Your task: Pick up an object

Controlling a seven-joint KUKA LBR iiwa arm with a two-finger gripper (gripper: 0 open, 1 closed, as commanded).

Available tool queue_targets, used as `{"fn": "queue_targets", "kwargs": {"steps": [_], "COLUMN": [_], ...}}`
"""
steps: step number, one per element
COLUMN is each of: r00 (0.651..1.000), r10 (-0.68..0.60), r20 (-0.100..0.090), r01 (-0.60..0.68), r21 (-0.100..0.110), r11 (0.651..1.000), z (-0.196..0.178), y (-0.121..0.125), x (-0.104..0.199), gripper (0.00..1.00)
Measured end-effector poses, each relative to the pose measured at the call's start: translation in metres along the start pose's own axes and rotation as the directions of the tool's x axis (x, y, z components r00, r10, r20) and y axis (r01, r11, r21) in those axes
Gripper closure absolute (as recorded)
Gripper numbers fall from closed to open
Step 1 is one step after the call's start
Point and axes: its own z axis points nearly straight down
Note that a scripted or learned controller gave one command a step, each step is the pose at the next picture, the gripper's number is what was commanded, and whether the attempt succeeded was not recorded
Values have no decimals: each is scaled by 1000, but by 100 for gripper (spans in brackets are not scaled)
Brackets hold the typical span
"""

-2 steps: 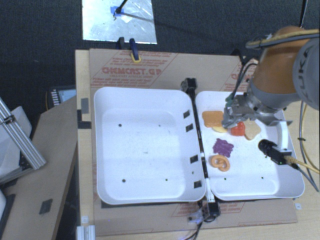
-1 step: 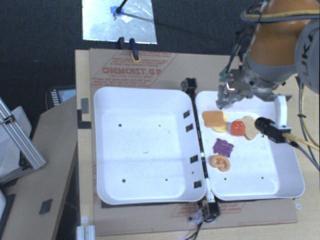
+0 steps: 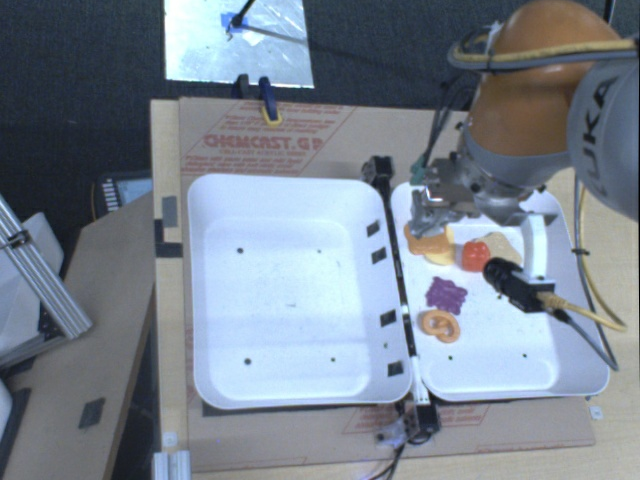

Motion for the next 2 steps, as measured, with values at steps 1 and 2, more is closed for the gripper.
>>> {"fn": "queue_targets", "kwargs": {"steps": [1, 2], "r00": [1000, 1000], "r10": [0, 2], "r20": [-3, 0], "r01": [0, -2], "r21": [-14, -2], "r11": [1000, 1000], "z": [-126, -128], "y": [-24, -55], "x": [44, 75], "gripper": [100, 100]}}
